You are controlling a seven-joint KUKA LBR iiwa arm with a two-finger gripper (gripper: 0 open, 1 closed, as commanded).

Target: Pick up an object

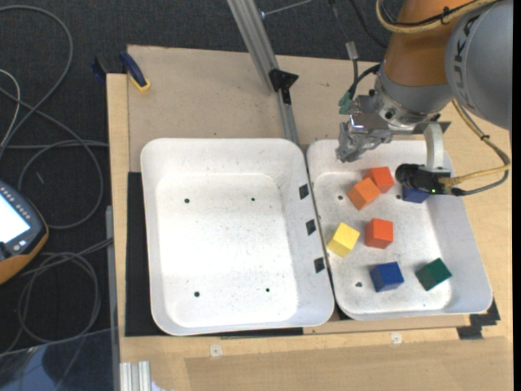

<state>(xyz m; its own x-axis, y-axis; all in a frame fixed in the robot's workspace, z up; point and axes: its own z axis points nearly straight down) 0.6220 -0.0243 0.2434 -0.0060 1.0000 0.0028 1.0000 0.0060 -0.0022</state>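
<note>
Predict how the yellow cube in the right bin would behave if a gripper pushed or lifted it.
The yellow cube looks rigid with flat faces, so it would probably slide, not roll. Its parallel sides should suit a two-finger pinch. It seems small, likely light.

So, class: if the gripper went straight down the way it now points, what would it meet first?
Probably the bare floor of the right bin near its far-left corner. The gripper points down there, short of the orange blocks, though depth is unclear.

Partial dark lettering "UK" on the grey arm (488, 51), cropped at the edge.
</note>
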